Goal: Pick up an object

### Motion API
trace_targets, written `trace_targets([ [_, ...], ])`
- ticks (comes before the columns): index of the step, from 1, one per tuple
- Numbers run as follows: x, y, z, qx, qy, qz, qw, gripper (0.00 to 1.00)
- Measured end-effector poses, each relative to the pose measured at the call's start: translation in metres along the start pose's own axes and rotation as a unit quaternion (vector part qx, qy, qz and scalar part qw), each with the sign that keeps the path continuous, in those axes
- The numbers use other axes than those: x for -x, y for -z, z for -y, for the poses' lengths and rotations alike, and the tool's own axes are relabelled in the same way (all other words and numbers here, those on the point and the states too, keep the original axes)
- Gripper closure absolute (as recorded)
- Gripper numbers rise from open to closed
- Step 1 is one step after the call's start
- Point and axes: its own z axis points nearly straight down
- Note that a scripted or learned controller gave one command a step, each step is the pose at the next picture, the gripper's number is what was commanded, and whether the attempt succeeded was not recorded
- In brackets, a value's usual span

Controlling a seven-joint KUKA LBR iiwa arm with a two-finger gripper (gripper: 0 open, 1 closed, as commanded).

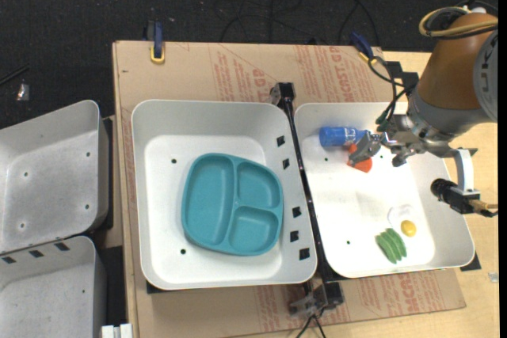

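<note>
— Closest to where we stood, what was there?

— Right at the front edge, a dark fitting (317, 298) sat where the two bins met. Just behind it, in the near corner of the right bin (444, 198), a green toy vegetable (391, 244) lay on the floor, with a small yellow piece (408, 229) just beside it.

— And the left bin (158, 170)?

— It held a teal divided plate (233, 204), lying flat and taking up most of the floor.

— Where was the arm (455, 83)?

— It reached in from the right, over the far part of the right bin. The gripper (371, 148) hung low above a small orange object (362, 163), which lay near the divider side. A blue bottle (339, 137) lay on its side just beyond, close to the far wall.

— Was the gripper clamped on the orange thing?

— I couldn't tell. It was right over the object, perhaps touching it, but from that angle I couldn't see whether it was spread or closed, nor whether anything was caught in it.

— What was under the bins?

— Both rested on a brown cardboard sheet (222, 67), with a blue clip (158, 39) at its far edge
</note>
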Motion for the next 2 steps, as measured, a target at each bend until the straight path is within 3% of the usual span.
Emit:
trace_targets([
  [1, 0.001, -0.064, 0.001, 0.0, 0.0, 0.0, 1.0, 0.0],
  [2, 0.001, -0.091, 0.001, 0.002, 0.0, 0.0, 1.0, 0.0],
])
